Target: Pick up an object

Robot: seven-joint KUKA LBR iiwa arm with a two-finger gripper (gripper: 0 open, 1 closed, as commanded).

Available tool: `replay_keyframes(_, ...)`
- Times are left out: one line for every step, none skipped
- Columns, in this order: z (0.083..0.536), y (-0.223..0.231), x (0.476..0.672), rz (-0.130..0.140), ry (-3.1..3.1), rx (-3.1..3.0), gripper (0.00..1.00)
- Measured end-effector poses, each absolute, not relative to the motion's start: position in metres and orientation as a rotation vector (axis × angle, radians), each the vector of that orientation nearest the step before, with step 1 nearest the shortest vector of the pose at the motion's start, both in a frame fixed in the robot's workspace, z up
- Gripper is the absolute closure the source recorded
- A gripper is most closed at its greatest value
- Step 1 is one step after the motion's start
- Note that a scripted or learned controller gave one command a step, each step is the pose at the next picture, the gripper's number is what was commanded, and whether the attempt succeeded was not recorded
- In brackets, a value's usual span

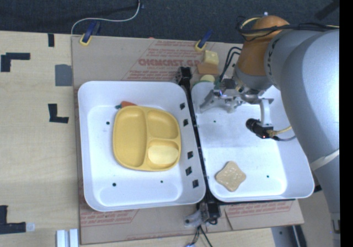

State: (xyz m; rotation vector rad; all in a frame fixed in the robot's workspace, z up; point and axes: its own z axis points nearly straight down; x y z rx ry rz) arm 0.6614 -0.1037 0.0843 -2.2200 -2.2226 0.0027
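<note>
One flat tan cracker-shaped piece lies nearest, in the right bin. One glossy yellow three-part tray sits in the left bin. Farther back, the end effector hangs over the right bin's rear; its grip state cannot be told.

Bright, even light from overhead falls on the bench, and the white bins come up almost washed out, with a soft sheen on the grey arm at three o'clock. Shadows are faint and short, a thin one hugging the yellow plate. The picture is slightly soft and grainy, darkest on the carpet at twelve o'clock.
</note>
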Motion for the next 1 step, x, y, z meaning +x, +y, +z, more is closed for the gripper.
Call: replay_keyframes(0.0843,-0.0959,0.6653,0.004,-2.223,-2.220,0.00)
